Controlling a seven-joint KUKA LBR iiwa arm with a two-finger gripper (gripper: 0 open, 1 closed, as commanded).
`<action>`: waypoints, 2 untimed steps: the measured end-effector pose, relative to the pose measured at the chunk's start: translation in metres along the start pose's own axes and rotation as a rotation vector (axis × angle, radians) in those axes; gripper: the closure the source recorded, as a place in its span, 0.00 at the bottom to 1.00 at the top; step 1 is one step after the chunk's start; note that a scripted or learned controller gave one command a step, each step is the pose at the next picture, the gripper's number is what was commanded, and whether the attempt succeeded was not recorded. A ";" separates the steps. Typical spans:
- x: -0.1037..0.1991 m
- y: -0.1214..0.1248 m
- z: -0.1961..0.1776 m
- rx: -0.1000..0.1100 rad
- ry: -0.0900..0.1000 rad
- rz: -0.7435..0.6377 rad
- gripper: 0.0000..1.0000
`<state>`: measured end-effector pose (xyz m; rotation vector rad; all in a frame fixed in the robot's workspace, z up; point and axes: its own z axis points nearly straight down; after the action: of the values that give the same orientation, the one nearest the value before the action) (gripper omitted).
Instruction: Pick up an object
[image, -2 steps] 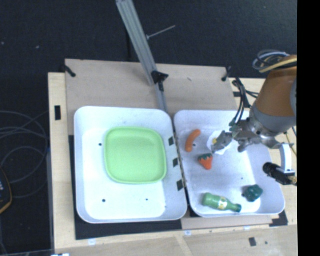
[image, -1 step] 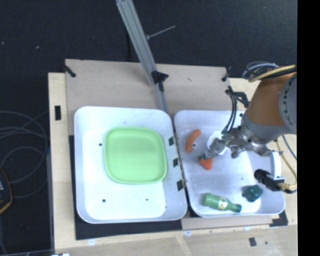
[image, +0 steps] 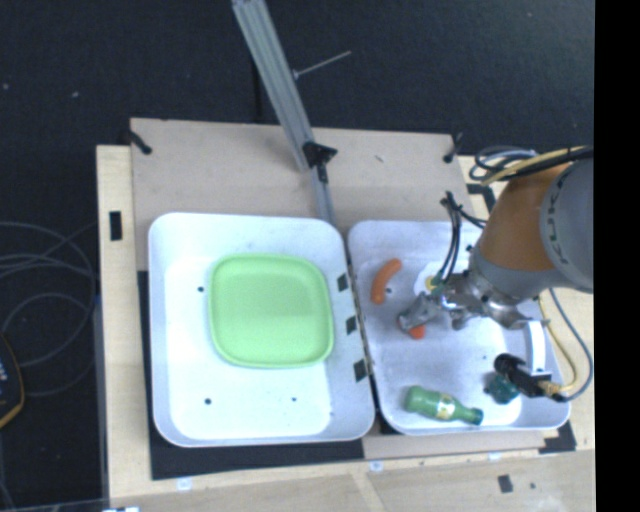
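We see the gripper (image: 417, 322) low in the right bin (image: 400, 240) w/ a small red-orange piece (image: 417, 332) at its tips; can't tell if it's gripped. Orange sausage (image: 384, 280) near left wall, green bottle (image: 440, 405) by front edge, green plate (image: 270, 309) in left bin (image: 180, 400).

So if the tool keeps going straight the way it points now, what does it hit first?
The tool points down and leftward in the right bin. A small red piece lies right at its tip, so it likely meets that first, then the bin floor. Depth is hard to judge from above.
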<state>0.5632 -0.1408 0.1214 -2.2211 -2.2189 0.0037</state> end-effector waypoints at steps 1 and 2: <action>-0.001 0.000 0.022 -0.002 -0.001 0.000 0.00; -0.001 0.001 0.010 -0.006 0.001 0.001 1.00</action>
<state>0.5640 -0.1414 0.1117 -2.2247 -2.2204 -0.0036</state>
